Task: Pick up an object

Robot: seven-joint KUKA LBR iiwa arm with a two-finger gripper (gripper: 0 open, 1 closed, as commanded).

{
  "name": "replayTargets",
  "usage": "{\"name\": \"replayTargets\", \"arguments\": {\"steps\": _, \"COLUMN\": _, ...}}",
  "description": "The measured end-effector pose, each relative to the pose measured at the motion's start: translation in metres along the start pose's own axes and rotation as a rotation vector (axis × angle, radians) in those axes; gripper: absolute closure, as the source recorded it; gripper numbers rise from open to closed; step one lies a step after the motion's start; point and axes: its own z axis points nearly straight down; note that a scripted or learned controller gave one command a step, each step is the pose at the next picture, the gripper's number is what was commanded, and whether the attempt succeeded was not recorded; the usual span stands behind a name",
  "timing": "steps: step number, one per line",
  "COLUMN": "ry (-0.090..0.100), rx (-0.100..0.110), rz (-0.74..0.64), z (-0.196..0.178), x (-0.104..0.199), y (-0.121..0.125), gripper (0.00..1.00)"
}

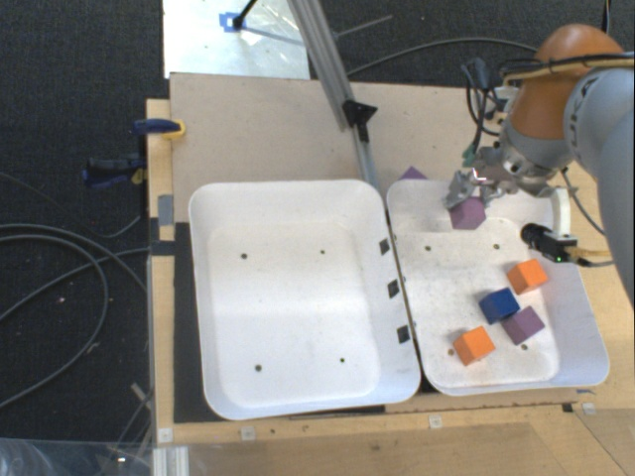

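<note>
1. The grey arm (595, 107) reaches in from the right, its orange band (556, 77) bent above the wrist, which points down and to the left over the far end of the right bin (575, 365).
2. The gripper (468, 198) hangs at the near end of the wrist, with a purple block (467, 213) right at its tip; the block looks pinched between the fingers and lifted above the bin floor.
3. Nearer in the same bin lie an orange block (528, 276), a blue block (498, 305), a second purple block (524, 324) touching the blue one, and another orange block (474, 345).
4. A purple corner (412, 175) peeks out on the surface (258, 127) just behind the right bin.
5. The left bin (213, 365) sits beside it.
</note>
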Motion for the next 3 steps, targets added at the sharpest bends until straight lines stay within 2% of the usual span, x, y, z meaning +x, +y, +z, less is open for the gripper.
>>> {"name": "replayTargets", "arguments": {"steps": 1, "ry": 0.002, "rx": 0.006, "rz": -0.001, "z": -0.040, "x": 0.063, "y": -0.063, "gripper": 1.00}}
{"name": "replayTargets", "arguments": {"steps": 2, "ry": 0.003, "rx": 0.009, "rz": -0.002, "z": -0.044, "x": 0.127, "y": -0.105, "gripper": 1.00}}
{"name": "replayTargets", "arguments": {"steps": 3, "ry": 0.002, "rx": 0.002, "rz": -0.002, "z": -0.059, "x": 0.179, "y": -0.063, "gripper": 1.00}}
